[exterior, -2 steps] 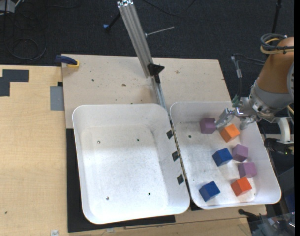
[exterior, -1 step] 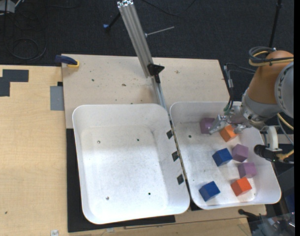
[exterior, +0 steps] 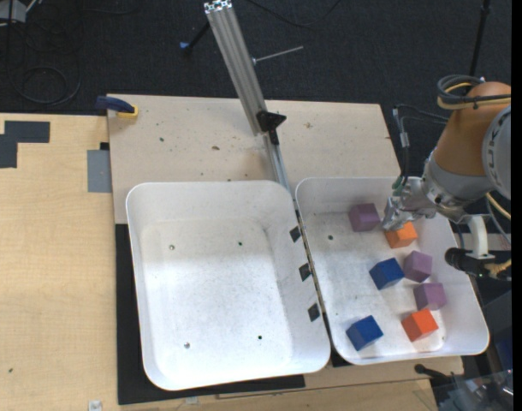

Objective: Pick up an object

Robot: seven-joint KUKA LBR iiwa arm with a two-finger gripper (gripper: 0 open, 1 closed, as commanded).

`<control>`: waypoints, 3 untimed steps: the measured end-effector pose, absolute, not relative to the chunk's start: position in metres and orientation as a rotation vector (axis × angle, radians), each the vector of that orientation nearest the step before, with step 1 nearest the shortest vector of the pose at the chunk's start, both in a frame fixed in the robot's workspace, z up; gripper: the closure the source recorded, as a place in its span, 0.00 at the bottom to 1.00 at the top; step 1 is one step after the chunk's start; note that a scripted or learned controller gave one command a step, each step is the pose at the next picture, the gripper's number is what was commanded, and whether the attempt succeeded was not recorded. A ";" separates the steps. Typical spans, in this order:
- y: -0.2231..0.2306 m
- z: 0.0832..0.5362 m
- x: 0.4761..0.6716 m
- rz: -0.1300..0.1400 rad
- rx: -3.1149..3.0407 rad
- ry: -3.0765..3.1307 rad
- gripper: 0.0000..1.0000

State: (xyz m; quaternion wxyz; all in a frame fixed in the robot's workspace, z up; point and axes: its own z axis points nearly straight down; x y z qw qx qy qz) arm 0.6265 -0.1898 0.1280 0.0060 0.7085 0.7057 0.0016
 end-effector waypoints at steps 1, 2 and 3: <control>-0.184 0.187 0.622 0.003 2.216 2.223 1.00; -0.190 0.231 0.622 0.002 2.216 2.222 1.00; -0.191 0.249 0.622 0.001 2.220 2.222 1.00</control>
